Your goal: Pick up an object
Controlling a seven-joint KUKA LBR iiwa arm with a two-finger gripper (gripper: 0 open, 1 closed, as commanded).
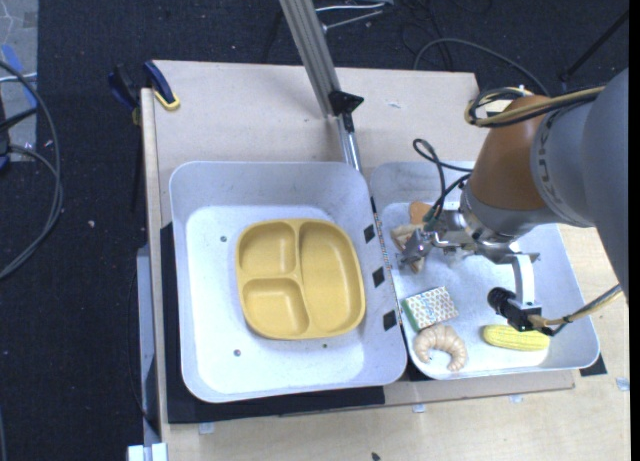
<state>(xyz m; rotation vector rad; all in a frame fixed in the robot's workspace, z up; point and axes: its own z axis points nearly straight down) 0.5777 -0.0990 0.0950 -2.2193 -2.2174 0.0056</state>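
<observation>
Reached in from the right of the frame, gripper [412, 249] low over the upper left of the right bin [575, 279], likely set there to try for the small tan-and-orange items [412, 221] by the bin's left wall. Could not tell how the hand stood. Counted two white bins; one yellow three-compartment plate [300, 279] alone in the left bin [200, 249]; lower in the right bin, one croissant [443, 345], one corn cob [515, 338], one speckled sponge-like block [430, 305], all untouched.
</observation>
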